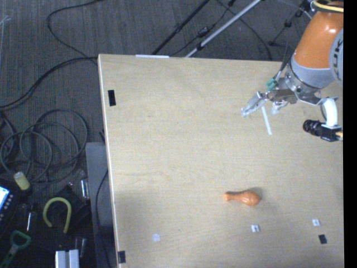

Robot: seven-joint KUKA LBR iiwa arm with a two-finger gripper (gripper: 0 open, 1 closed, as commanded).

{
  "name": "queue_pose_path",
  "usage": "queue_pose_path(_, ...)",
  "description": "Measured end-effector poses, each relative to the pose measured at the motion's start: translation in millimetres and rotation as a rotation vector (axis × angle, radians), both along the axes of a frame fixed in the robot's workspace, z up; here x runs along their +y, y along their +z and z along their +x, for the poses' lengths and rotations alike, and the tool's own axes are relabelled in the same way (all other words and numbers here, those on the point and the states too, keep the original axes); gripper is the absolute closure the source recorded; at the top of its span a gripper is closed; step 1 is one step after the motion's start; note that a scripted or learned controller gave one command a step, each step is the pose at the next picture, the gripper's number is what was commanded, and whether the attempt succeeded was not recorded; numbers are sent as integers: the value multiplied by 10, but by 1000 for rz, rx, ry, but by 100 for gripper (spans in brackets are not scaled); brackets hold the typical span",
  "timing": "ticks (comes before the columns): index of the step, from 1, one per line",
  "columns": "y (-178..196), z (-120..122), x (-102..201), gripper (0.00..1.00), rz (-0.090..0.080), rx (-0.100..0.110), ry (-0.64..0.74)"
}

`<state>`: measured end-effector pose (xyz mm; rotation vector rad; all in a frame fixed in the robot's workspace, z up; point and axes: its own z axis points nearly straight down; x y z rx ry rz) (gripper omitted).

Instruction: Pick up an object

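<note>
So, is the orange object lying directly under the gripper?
No, the orange object lies on the tabletop well below the gripper in the picture.

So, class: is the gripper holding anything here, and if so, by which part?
Nothing is held. The gripper is open above the bare board, well away from the orange object lying nearer the front.

The tan bench surface [184, 144] gives you wide open travel room across its left, centre and far areas. One obstacle lies on it: a small orange object [243, 197] near the front, right of centre. Small flat markers [255, 228] sit near the front edge and a black tag [111, 97] at the far left; these lie flush. The gripper [262, 106] and arm [318, 49] occupy the far right. Beyond the left edge, cables [44, 144] clutter the floor.
</note>
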<state>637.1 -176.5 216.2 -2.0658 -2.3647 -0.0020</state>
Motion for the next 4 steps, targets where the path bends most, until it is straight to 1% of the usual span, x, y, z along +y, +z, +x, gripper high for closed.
queue_pose_path(1, -1138, 314, -285, 0, -2, -1, 471)
queue_pose_path(2, -1134, 317, -283, 0, -2, -2, 471)
queue_pose_path(3, -985, 321, -405, 0, -6, -3, 542)
queue_pose_path(4, -1165, 307, -454, 0, -5, -2, 657)
